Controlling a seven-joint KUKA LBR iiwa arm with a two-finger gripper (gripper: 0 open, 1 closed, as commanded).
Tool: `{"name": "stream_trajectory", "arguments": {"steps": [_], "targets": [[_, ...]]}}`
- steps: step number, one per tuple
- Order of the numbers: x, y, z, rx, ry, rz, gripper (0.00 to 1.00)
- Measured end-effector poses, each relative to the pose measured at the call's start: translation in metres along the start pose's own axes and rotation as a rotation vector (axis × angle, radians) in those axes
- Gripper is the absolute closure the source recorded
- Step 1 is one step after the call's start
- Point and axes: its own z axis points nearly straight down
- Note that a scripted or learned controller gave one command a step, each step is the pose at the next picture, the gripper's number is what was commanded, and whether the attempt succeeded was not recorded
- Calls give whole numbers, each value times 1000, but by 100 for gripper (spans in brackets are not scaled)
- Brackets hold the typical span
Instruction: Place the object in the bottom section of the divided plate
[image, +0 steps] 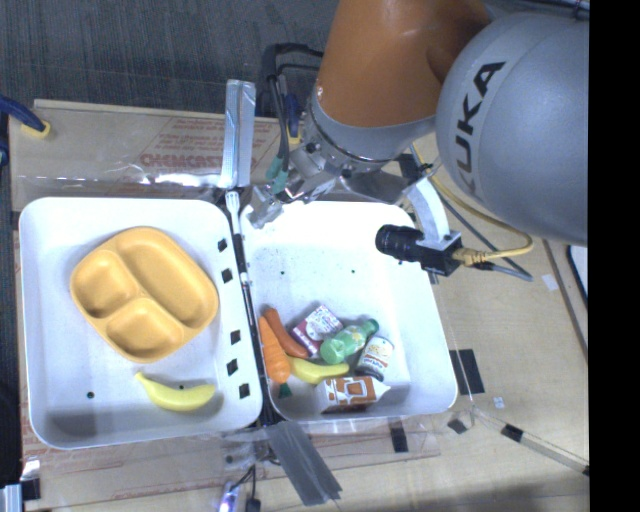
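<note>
Two bananas (178, 392) (318, 371), one plate (143, 291).

left bin (40, 300) held divided plate (143, 291) toward its back-left | banana (178, 393) lay in front of plate, near bin's front wall | right bin (425, 330) held carrot (275, 350), second banana (318, 371), bottle (347, 343), can (376, 356), carton (352, 392), packet (318, 323) clustered front-left | arm (440, 90) stood over right bin's back edge
</note>
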Motion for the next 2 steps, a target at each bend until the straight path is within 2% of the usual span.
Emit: {"name": "stream_trajectory", "arguments": {"steps": [1, 2], "targets": [[-2, 19, 5, -2, 1, -149, 100], [-1, 20, -5, -3, 0, -155, 100]]}}
